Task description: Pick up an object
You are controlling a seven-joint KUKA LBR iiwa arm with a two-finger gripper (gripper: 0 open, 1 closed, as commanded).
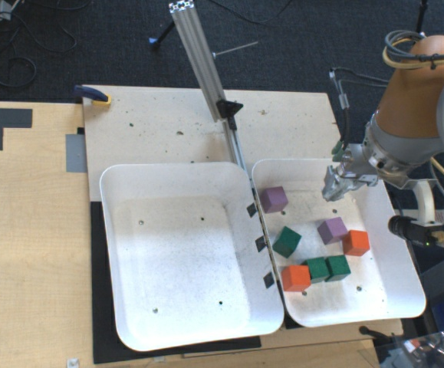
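Note:
The right bin (394,301) holds several small cubes. Two are purple, one (274,199) near the bin's left wall and one (332,229) further right. An orange cube (356,242) sits beside that second purple one, and another orange cube (296,277) lies near the front left. A dark green cube (287,241) lies alone, and two green cubes (328,268) sit side by side. My gripper (334,189) hovers over the bin's back part, above and behind the right purple cube, with nothing seen between its fingers.
The left bin (122,282) stands beside the right one. A slanted aluminium post (202,60) rises behind the bins. A blue and yellow clamp (91,94) lies at the board's far left corner. Black clips (258,244) line the divide between the bins.

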